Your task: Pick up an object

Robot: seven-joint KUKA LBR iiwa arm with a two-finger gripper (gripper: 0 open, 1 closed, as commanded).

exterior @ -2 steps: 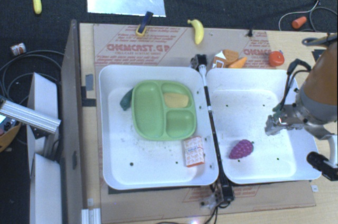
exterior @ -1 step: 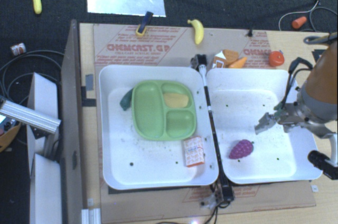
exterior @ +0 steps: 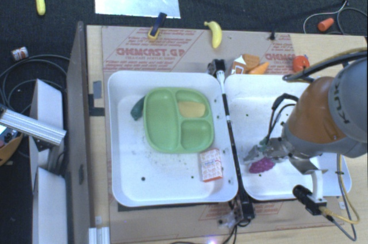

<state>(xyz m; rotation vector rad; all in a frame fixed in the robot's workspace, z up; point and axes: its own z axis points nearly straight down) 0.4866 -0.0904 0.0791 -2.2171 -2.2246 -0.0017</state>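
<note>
My claw (exterior: 257, 152) is low in the right bin (exterior: 253, 107), near its front left part. A purple thing (exterior: 261, 165) lies just beside my claw tips. It is blurry, so I cannot tell if my claw is apart or together, or if it touches the thing. My arm (exterior: 322, 116) hides much of this bin. The left bin (exterior: 123, 139) has a green tray (exterior: 172, 136) and a small packet (exterior: 211, 165).

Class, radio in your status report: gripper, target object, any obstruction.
Gripper low in right white bin. Small purple object just below it, not held. Nothing else beside it.
</note>
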